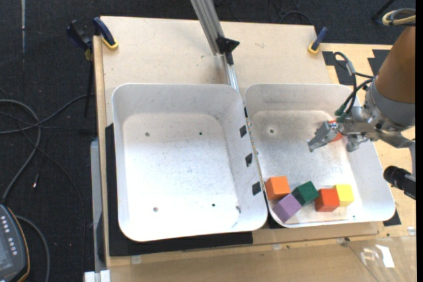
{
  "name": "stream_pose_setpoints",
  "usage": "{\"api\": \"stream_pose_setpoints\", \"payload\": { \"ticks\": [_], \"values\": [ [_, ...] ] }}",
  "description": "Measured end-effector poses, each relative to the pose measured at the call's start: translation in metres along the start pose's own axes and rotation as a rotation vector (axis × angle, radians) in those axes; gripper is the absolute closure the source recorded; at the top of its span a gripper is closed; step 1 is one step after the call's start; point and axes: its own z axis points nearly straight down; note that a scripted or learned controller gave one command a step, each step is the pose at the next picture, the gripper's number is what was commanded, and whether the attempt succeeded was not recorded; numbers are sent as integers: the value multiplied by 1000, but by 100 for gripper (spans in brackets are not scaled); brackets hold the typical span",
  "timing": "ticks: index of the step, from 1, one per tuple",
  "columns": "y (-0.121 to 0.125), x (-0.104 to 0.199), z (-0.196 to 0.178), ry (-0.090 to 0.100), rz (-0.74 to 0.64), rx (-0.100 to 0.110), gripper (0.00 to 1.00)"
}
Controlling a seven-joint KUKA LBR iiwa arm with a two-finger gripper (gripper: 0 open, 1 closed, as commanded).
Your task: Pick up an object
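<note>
Blocks (308, 197), five, clustered at right bin (291, 99) front: judged light, rigid, flat-faced; best pinched across opposite faces. Hand (328, 134) above them; spread cannot be told.

right bin (291, 97): far half open floor, clear pass; near edge blocked by a tight row, orange cube (277, 185), purple cube (287, 207), green cube (306, 192), red-orange cube (328, 199), yellow cube (344, 194), all touching or just beside each other
</note>
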Motion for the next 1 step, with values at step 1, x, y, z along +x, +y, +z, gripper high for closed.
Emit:
{"api": "stream_pose_setpoints", "payload": {
  "ticks": [1],
  "values": [
    [0,-42,140,1,3,8,0]
  ]
}}
